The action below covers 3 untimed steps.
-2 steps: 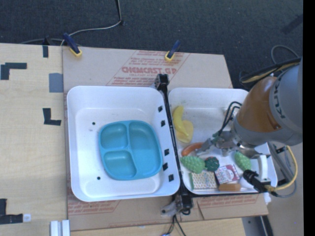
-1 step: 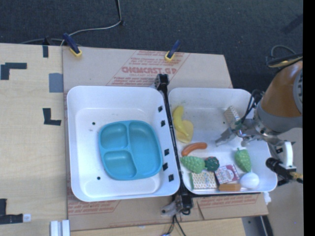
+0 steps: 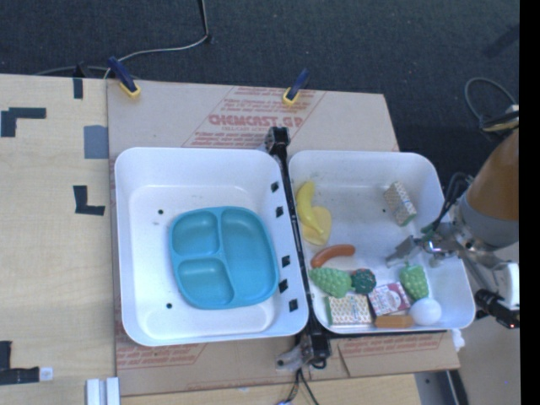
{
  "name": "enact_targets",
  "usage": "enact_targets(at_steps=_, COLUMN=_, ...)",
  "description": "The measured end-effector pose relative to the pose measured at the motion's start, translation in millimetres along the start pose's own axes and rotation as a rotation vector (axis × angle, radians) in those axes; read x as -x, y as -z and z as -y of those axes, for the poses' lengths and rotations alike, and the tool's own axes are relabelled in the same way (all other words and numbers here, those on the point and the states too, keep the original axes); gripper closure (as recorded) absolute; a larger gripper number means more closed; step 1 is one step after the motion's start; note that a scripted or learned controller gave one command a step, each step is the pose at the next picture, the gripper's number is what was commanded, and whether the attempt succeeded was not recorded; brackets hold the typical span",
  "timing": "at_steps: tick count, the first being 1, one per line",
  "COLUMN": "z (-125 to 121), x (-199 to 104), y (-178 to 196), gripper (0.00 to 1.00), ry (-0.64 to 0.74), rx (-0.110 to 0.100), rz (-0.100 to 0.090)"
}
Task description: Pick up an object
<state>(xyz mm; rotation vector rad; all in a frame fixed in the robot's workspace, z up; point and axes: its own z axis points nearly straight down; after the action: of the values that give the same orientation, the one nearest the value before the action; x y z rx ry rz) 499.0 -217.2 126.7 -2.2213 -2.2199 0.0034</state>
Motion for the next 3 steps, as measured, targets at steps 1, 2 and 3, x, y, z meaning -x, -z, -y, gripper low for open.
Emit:
enact_targets(at_steps=1, z=14.1, x=-27.6, y=-40.4, gripper=0.0, ry=0.0, rx=0.007, rz=0.003)
enact_targets(at_steps=2, z=13.1, x=-26.5, y=-30.3, gripper=1.0, ry=-0.001, rx=0.011, rz=0.007)
enact_targets(at_steps=3, z=-6.5, x=-110.6, y=76.9, gripper=1.0, ry=0.003, rx=0.003, rz=-0.001)
